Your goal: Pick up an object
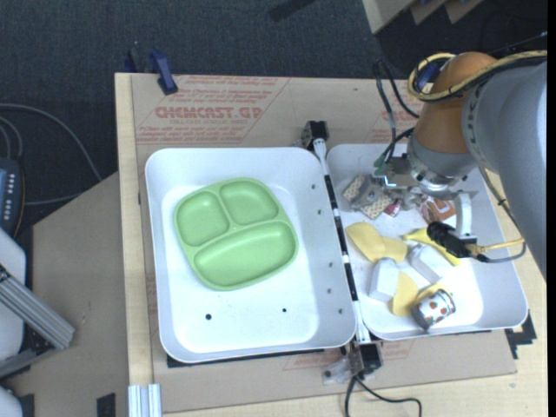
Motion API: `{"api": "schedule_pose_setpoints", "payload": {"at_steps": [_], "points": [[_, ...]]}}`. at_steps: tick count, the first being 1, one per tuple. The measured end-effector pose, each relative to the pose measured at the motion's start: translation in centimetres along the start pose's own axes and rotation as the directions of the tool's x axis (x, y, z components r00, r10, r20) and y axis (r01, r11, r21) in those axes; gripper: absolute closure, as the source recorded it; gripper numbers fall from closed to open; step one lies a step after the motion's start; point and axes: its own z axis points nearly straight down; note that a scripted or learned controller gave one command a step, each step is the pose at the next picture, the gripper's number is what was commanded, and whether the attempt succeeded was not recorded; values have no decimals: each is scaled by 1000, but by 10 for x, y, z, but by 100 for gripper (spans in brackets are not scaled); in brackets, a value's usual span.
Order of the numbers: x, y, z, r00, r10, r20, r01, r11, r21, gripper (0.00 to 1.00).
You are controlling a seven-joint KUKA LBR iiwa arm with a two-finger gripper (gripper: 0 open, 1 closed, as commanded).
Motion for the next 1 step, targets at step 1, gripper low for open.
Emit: {"api": "schedule_pose_setpoints", "payload": {"at_steps": [1], "points": [[-1, -5, -7, 1000, 0, -2, 0, 1000, 24, 100]]}}
